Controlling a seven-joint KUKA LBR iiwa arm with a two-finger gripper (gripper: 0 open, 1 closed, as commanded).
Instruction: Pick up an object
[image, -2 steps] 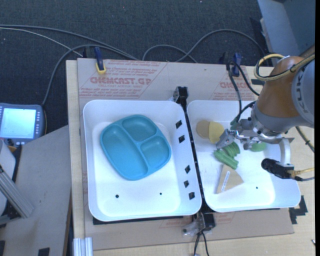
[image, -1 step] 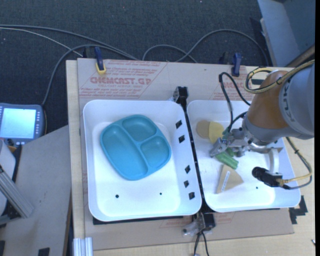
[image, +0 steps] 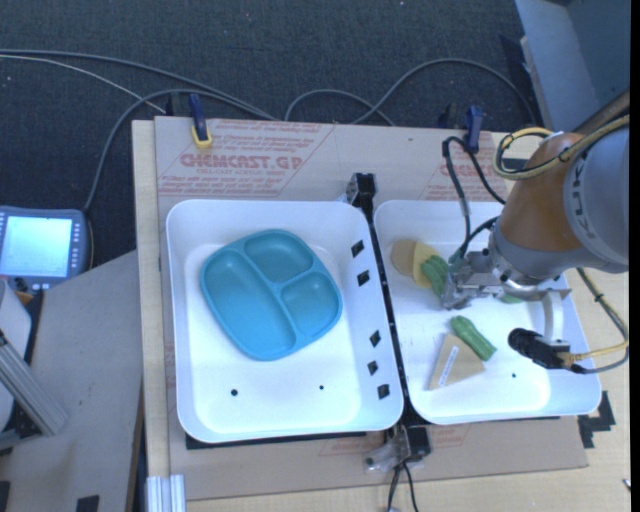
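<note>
A dark carpeted floor (image: 300, 50) lies around the surface (image: 260, 150), a brown board printed with red lettering, with grey cables (image: 120, 85) looping across the carpet behind it. A blue-handled clamp (image: 199, 117) grips the far edge of the surface near its left corner, and another clamp (image: 472, 124) grips the same edge further right. A pendant (image: 40, 243) with a lit screen sits off the surface's left edge.

Two white bins stand side by side on the surface, their inner rims touching along a black strip. The left bin (image: 190, 330) holds a blue plate (image: 271, 293) with three compartments, lying nearer its far edge than its near one.

The right bin (image: 520, 395) holds the loose objects. A yellow piece (image: 408, 256) lies near its far left corner, with a green piece (image: 435, 273) touching it on the right. Towards the middle, a second green piece (image: 473, 337) lies at a slant, and a tan wedge (image: 455, 362) sits just beside it, nearer the bin's near edge.

The arm (image: 560, 215) reaches over the right bin's far right part, its orange band above the wrist. The pincer (image: 459, 290) is low over the bin, just beside the green piece by the yellow one and apart from the slanted green piece. Whether it is released or clenched cannot be told, and nothing can be seen grasped in it.
</note>
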